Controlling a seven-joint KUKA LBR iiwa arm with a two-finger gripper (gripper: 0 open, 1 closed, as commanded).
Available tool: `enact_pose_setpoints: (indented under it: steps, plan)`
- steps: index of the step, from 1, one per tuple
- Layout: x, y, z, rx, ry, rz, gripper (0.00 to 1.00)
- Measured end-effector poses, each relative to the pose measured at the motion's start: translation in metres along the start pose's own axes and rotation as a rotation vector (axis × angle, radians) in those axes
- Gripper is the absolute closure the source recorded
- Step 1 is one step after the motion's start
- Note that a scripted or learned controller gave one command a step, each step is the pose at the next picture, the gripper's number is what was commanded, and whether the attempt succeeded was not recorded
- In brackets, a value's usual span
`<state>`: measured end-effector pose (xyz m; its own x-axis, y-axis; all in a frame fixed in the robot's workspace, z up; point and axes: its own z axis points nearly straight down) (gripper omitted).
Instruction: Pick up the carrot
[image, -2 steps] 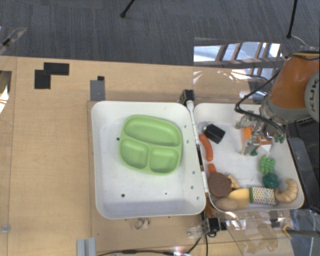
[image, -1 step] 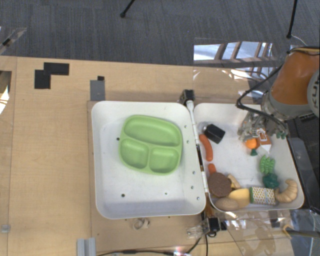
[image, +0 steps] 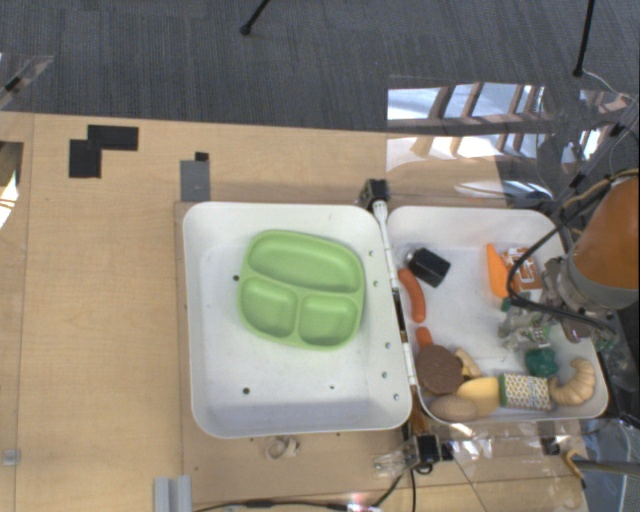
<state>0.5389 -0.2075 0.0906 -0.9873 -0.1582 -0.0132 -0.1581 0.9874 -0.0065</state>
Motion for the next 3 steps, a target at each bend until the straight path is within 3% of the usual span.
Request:
enact_pose_setpoints:
  steps: [1, 2, 3]
  plan:
    - [-0.001, 0.001, 0.001, -0.001, -0.002, -0.002, 0.0]
    - [-0.085, 0.063, 0.002, -0.007, -0.004, 0.309, 0.0]
    - [-0.122, 0.005, -0.006, -0.002, 0.008, 0.484, 0.0]
